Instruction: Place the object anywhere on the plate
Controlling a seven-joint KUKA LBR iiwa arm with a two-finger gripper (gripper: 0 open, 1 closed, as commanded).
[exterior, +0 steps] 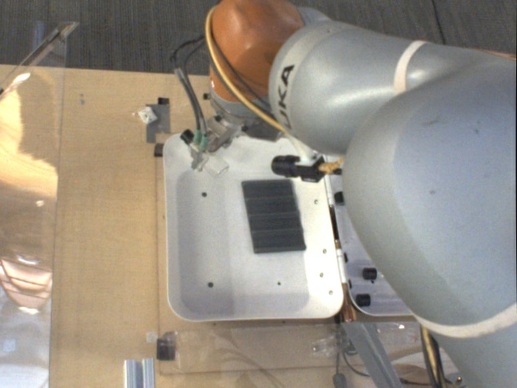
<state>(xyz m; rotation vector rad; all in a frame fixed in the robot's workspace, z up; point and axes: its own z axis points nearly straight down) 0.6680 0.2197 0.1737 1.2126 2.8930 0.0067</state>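
A dark grey ridged rectangular plate (275, 216) lies flat in the middle of the left white bin (194, 281). My gripper (205, 157) hangs over the bin's far left corner, to the upper left of the plate and well apart from it. A small green bit (198, 140) shows at the gripper's tip; I cannot tell whether it is a held object or part of the tool. The big grey arm with its orange band (250, 31) hides the bin's far right corner and most of the right bin.
A black plug-like piece with a yellowish end (300, 167) juts out beneath the arm just beyond the plate. A sliver of the right bin (365, 291) shows under the arm. Small black fixtures (159, 120) (166, 347) sit on the wooden bench beside the left bin.
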